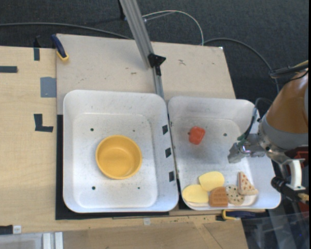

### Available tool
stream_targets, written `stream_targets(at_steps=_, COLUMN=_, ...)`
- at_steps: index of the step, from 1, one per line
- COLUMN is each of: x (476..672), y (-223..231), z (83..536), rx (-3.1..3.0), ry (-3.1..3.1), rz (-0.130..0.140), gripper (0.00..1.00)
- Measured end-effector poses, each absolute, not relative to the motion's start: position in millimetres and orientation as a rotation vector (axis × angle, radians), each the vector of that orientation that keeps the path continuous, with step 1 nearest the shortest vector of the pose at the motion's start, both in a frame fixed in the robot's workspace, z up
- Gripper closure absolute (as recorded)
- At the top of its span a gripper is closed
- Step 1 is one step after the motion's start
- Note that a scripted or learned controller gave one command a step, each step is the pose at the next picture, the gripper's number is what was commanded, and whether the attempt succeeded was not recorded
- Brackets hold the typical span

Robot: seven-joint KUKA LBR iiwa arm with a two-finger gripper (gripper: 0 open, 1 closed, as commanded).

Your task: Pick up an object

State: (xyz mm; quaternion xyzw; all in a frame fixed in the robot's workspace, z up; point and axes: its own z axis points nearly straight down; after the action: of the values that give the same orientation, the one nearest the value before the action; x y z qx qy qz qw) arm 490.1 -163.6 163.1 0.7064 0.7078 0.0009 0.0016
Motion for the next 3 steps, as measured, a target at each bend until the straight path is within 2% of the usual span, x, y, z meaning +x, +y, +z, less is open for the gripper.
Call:
stream_targets(at_steps=2, x=491.6, y=-159.4, z=258.3, rx=2.216, ry=2.221, rz=0.003, gripper=1.00)
stream_targets(at_steps=3, x=515.5, y=-106.7, z=243.1, rx=2.216, ry=2.231, rz=-0.001, gripper=1.00)
